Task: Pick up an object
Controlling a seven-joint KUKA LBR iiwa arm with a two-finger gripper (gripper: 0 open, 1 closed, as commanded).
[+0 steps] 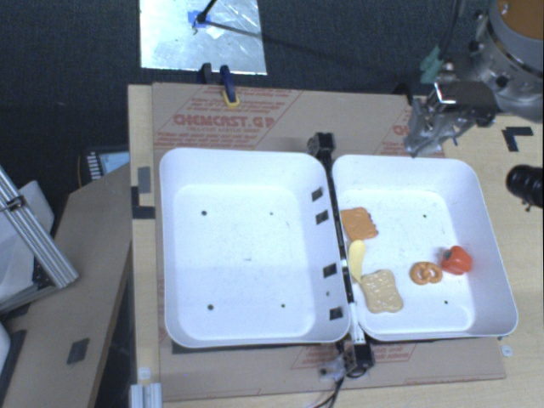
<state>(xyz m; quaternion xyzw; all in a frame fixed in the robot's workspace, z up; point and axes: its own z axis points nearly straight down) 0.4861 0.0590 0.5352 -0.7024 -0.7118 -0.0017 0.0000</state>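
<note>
In the right bin (476,194) lie several small food items. An orange toast-like slice (359,223) sits near the divider, with a pale yellow banana-like piece (356,257) just below it. A beige cracker (382,291) lies toward the front. A brown pretzel (425,273) and a red pepper-like piece (457,260) lie side by side at the right. My gripper (422,138) hangs above the far rim of the right bin, well clear of all the items, and nothing shows between its fingers.
The left bin (170,228) stands beside the right one, joined by a black clip divider (331,228). A shiny metal sheet (202,22) lies beyond the bench. A blue and yellow clamp (228,86) sits at the bench's far edge.
</note>
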